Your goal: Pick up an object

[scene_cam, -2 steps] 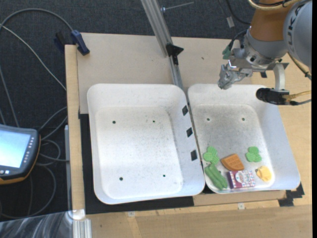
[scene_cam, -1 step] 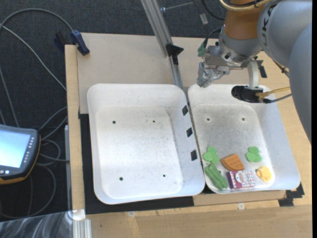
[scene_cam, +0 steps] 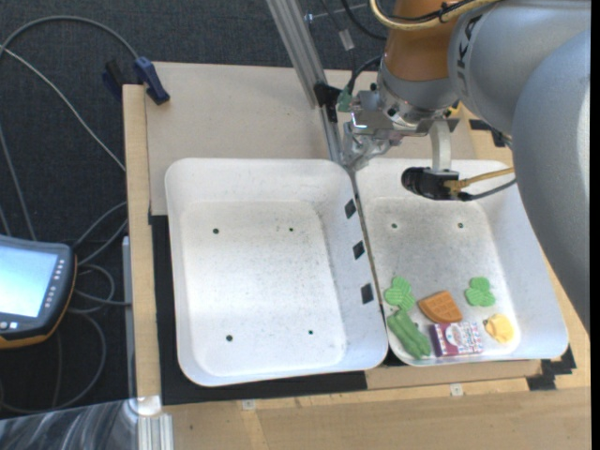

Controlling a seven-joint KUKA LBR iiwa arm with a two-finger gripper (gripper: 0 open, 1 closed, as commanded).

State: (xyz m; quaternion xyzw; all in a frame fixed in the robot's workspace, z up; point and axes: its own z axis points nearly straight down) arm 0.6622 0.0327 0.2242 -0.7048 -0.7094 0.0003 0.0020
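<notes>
Several small objects lie along the front edge of the right bin: a green leafy piece, a second green piece, a long green item, an orange wedge, a yellow piece and a purple-and-white packet. My gripper hangs under the orange-banded wrist at the back of the bins, over the top of the divider between them. It is far from the objects, and I see nothing in it.
The left bin sits beside the right one, sharing a ridge with black markers. A slanted metal pole rises behind the gripper. A black part with a cable hangs over the right bin's back.
</notes>
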